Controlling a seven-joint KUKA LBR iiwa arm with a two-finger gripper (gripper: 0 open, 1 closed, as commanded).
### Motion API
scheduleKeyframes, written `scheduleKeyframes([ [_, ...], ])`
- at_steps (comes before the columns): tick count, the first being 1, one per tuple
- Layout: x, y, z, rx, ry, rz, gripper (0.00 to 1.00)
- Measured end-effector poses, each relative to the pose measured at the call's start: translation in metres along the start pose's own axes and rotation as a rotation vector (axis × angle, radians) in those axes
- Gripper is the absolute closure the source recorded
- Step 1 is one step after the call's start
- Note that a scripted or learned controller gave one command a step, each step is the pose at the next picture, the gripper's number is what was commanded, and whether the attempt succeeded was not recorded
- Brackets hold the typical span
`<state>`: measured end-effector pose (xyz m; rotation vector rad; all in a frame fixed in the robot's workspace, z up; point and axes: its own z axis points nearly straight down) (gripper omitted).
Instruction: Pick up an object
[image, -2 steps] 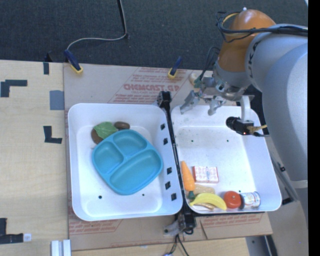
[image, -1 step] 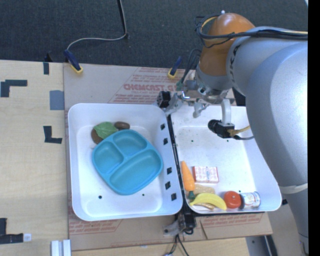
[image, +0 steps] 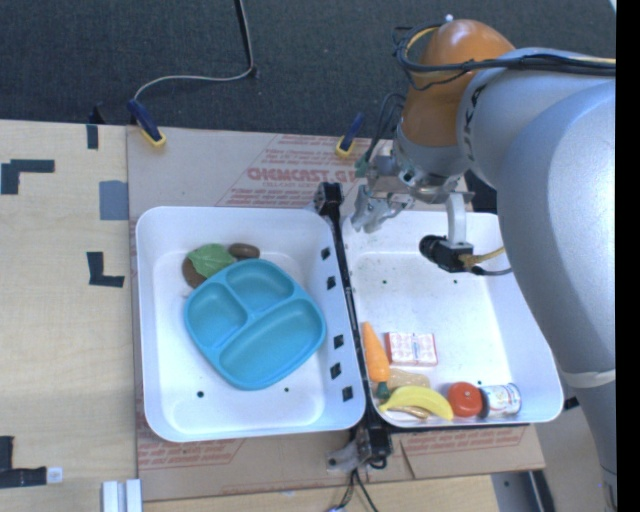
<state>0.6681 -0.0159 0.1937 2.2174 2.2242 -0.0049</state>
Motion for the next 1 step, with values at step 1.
scheduleKeyframes([
  [1,0.0872,-0.0102,-0.0117,0.0,0.004,0.0,1.0],
])
